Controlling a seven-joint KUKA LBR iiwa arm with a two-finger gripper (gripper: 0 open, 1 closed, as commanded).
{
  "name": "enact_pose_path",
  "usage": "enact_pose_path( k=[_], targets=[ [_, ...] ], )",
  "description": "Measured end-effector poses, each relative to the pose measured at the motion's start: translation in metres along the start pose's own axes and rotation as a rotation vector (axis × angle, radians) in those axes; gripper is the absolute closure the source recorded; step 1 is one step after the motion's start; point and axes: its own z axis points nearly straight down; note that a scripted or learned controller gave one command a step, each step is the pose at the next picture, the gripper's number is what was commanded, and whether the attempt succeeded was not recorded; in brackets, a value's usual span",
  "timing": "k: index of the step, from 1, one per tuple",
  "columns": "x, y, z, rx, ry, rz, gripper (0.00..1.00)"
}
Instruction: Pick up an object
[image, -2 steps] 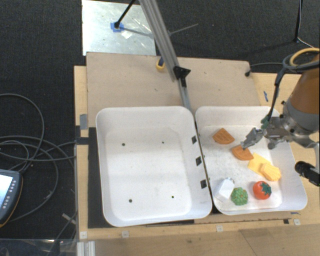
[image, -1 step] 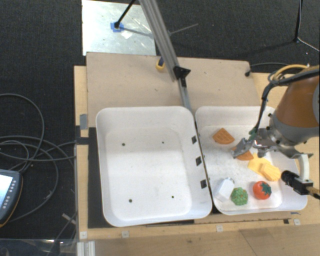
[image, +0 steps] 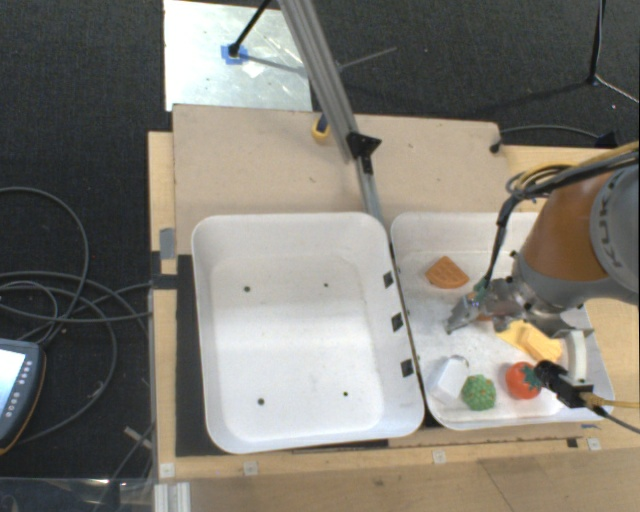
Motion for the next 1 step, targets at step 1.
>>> enact_pose_path(
  k=[1],
  targets=[
    [-0.0015,0.0020,-0.0144,-0.009,-0.002,0.001,1.00]
  ],
)
